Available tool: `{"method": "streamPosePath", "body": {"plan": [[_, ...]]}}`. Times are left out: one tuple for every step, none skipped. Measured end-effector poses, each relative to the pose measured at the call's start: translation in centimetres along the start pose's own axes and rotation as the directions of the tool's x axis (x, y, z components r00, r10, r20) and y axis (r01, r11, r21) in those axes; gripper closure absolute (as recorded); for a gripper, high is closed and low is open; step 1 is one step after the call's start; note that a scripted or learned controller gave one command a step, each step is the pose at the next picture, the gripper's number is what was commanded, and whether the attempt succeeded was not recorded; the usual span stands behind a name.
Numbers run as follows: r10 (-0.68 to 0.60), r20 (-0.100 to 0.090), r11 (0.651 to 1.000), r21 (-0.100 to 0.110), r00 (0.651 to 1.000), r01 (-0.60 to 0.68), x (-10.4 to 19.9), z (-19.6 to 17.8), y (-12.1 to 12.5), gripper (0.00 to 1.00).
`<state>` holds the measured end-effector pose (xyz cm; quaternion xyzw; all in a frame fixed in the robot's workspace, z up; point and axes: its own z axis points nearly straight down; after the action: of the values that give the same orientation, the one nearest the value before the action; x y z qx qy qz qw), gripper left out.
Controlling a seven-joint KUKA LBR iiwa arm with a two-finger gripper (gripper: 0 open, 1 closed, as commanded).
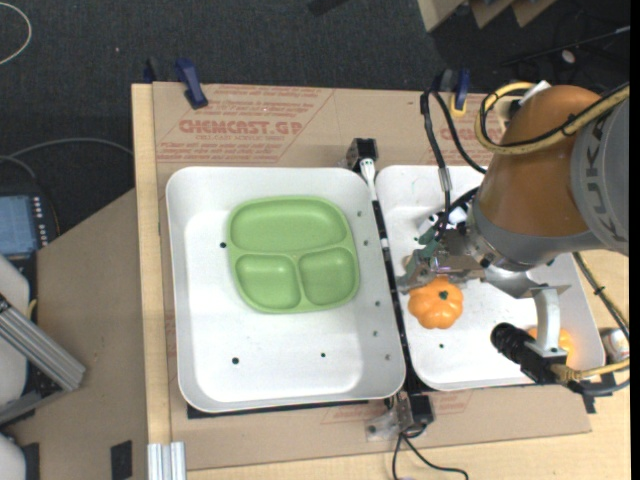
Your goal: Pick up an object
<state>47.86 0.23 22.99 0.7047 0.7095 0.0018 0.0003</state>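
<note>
From here the left bin looks wide open along its front and left side, with only the green divided tray filling its back half. The right bin is tighter. The arm hangs over most of it, and the orange pumpkin sits near the shared wall, leaving a bare front strip.

The counter carries 2 white bins, a left bin and a right bin. The left bin holds 1 green plate with 3 compartments. The right bin holds 1 orange pumpkin. At the far edge are 2 blue clamps, a left clamp and a right clamp.
</note>
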Motion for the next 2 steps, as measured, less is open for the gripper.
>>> {"method": "streamPosePath", "body": {"plan": [[-0.001,0.000,1.000,0.003,1.000,0.001,6.3,0.7,0.1,1.00],[-0.002,-0.002,1.000,-0.005,1.000,0.002,11.9,-6.7,0.2,1.00]]}}
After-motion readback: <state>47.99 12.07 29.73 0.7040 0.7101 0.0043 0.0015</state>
